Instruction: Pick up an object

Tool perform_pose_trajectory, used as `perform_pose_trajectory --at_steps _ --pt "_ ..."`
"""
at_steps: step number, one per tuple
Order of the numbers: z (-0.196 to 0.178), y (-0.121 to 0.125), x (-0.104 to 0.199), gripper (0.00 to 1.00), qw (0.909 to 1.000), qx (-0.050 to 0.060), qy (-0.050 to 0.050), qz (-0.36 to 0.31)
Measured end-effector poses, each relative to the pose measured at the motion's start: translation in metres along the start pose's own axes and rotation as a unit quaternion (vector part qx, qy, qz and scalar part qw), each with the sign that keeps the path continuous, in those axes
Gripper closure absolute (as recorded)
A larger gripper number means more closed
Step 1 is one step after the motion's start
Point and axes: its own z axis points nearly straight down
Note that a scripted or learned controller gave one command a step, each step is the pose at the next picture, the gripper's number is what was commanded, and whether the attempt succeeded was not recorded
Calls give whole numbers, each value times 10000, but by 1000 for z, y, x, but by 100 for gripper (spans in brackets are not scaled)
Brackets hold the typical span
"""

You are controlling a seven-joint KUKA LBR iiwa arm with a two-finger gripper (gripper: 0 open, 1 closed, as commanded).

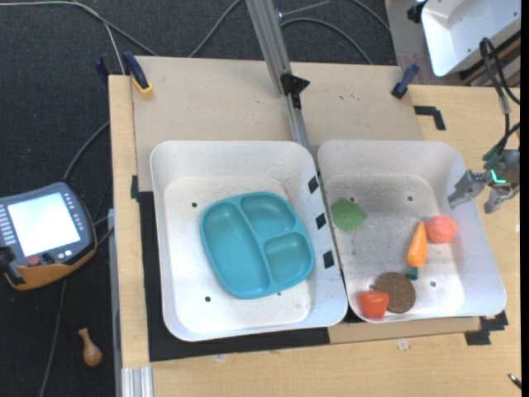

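The two-finger claw [478, 192] hovers at the right rim of the right white plastic bin [463, 162], fingers spread and nothing between them. Nearest, below and left of it, lies a round pink ball [442, 228], touching an orange carrot-shaped toy [417, 244]. Further down sit a brown disc-like cookie [397, 292] and a red tomato-like piece [374, 303] (touching each other). Well left is a green leafy lump [348, 214]; beyond, the left white bin [178, 222] holds a teal divided plate [256, 242].
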Motion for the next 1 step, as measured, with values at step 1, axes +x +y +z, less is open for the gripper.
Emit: perform_pose_trajectory --at_steps 1 --pt "0 0 0 0 10000 -3 -1 -1"
